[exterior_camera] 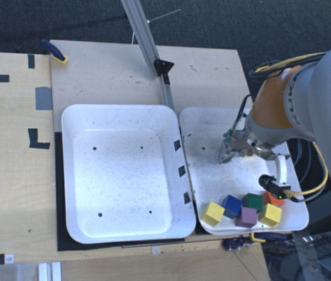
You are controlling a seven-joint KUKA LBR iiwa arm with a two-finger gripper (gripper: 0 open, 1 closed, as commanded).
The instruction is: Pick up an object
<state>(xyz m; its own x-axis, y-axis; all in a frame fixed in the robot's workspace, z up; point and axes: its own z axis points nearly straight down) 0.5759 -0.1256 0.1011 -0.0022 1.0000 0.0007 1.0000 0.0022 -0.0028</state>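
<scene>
Wooden bench (113,81); two white bins (72,157) side by side

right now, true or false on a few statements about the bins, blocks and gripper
1. The blocks sit in the right bin. True.
2. The gripper holds the blue block. False: the blue block lies among the others at the bin's near edge, apart from the gripper.
3. The purple block lies between two yellow blocks. True: the second yellow one is to its right.
4. The green block is in the left bin. False: it is in the right bin, beside the blue block.
5. The gripper is over the right bin. True.
</scene>
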